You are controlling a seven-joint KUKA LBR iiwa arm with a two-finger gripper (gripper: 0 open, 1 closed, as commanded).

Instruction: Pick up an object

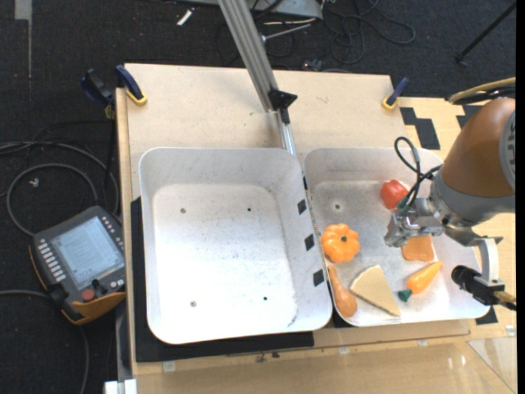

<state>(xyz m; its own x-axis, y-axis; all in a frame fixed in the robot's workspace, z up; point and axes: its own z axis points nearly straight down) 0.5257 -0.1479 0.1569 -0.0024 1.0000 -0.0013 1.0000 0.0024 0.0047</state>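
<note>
The right bin [344, 175] holds several toy foods: a small orange pumpkin [340, 243], a pale yellow cheese wedge [374, 290], a long orange carrot [344, 295] by the bin's left wall, a red tomato-like piece [394, 193], an orange slab [419, 249] and an orange carrot with a green tip [422, 278]. My gripper [399, 230] hangs low over the right bin, between the red piece and the orange slab, just left of the slab. The wrist hides its fingertips.
The left bin [217, 240] lies beside the right one, sharing a raised middle wall. A slanted metal pole [254, 52] rises from the back of the bench. A teach pendant [82, 257] lies on the floor at left. Clamps sit at the bench's back corners.
</note>
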